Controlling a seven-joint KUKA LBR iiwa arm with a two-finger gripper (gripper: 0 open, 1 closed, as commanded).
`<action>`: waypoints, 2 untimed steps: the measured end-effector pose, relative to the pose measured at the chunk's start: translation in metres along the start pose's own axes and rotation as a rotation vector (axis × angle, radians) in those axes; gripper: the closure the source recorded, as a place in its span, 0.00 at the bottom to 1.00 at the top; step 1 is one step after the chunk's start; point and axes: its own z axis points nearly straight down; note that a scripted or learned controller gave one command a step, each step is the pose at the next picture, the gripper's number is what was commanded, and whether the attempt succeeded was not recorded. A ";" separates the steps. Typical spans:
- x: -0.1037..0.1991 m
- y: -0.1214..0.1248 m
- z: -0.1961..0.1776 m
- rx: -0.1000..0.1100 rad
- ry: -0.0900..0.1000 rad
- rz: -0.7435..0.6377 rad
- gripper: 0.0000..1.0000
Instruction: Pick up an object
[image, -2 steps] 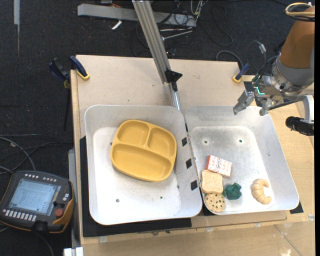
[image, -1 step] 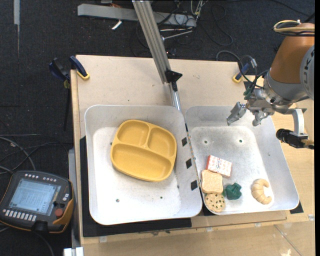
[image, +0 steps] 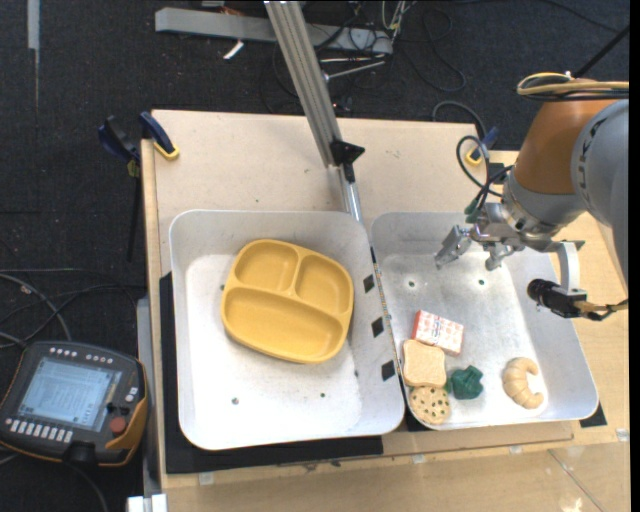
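The tool (image: 470, 245) hangs open and empty over the right bin's (image: 560, 400) far end; the food, led by the wafer pack (image: 439, 331), lies toward its near edge

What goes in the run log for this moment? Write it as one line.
gripper: open, holding nothing, over right bin back | toast, cookie, croissant, pink box: front of right bin | yellow tray: left bin

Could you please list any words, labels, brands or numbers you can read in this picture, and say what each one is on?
None can be read.
Pendant: its screen and keys show marks too small to read.
Pink box: red print, blurred.
Yellow tray, croissant, cookie: no text seen.
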 end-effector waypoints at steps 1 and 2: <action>0.001 -0.001 0.054 -0.001 0.000 0.002 0.00; 0.001 0.001 0.039 -0.008 -0.002 0.002 1.00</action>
